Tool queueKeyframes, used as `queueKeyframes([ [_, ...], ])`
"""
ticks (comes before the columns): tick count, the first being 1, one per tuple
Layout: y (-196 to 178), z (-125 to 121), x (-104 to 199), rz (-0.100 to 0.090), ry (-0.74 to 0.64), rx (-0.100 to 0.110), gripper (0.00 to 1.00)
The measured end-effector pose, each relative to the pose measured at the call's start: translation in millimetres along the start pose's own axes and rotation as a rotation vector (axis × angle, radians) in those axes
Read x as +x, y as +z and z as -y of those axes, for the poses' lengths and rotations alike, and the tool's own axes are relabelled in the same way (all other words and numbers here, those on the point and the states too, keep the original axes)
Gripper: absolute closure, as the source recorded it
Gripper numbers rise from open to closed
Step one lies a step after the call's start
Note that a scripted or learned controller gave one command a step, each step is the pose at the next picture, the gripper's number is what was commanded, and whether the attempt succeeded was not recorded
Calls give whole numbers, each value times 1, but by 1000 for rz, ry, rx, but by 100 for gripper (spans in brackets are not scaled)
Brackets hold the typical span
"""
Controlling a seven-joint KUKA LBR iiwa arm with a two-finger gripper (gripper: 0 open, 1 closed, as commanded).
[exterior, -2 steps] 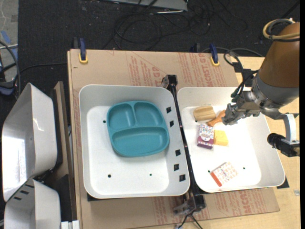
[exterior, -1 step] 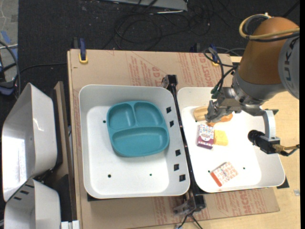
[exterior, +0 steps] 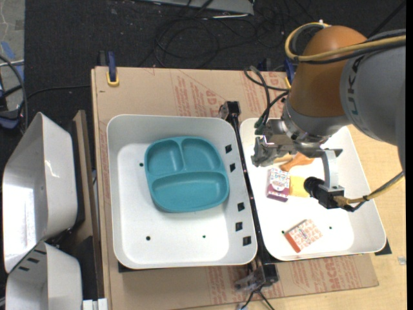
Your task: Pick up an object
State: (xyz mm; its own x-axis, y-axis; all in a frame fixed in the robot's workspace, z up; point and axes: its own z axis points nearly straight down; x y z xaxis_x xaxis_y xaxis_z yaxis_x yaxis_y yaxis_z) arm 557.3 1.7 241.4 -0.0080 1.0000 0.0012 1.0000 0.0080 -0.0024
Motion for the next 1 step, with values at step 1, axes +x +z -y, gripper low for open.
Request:
queueKeyframes([
  [1, -5, -9, 58, 0, -2, -4, 100],
])
